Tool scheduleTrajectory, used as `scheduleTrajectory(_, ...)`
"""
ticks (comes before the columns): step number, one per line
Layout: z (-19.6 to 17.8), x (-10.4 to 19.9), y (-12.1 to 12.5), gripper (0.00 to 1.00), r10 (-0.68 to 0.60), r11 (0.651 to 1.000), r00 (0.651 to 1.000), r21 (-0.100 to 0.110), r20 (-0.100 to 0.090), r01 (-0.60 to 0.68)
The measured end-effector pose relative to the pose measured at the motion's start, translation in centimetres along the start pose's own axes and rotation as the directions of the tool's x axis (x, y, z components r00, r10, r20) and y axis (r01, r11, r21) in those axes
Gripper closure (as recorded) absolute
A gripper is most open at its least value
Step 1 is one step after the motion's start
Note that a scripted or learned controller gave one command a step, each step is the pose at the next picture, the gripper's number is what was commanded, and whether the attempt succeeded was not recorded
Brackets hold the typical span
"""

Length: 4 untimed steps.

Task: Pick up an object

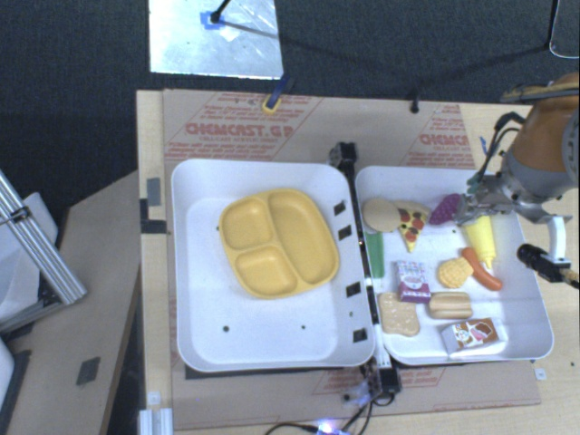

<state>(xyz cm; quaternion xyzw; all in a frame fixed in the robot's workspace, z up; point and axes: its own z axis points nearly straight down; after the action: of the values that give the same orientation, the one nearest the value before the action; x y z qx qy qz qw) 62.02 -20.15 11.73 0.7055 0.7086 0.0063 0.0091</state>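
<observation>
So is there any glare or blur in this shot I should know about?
Camera view: the metal sheet beyond the bench reflects bright glare; the white bins look evenly lit with soft shadows; the arm and gripper are slightly blurred.

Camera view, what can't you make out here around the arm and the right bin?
- Gripper: its tip is hidden under the arm's own wrist.
- Purple item: partly covered by the gripper.
- Arm: cut off by the right edge.
- Small red-and-white box: print too small to read.
</observation>
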Motion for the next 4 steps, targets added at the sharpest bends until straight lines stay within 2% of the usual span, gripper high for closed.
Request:
scheduleTrajectory(1,-4.8,0.0,-0.4,1.00,0.001,1.000,1.000,0.015,-0.002,-0.001)
scheduleTrajectory(2,-10.3,-0.1,-0.1,1.00,0.000,1.000,1.000,0.013,-0.002,0.000)
scheduleTrajectory(3,-11.3,3.5,-3.1,1.00,-0.002,1.000,1.000,0.020,-0.004,0.002)
scheduleTrajectory(4,-12.1,8.3,-5.5,1.00,-0.004,1.000,1.000,0.021,-0.006,0.004)
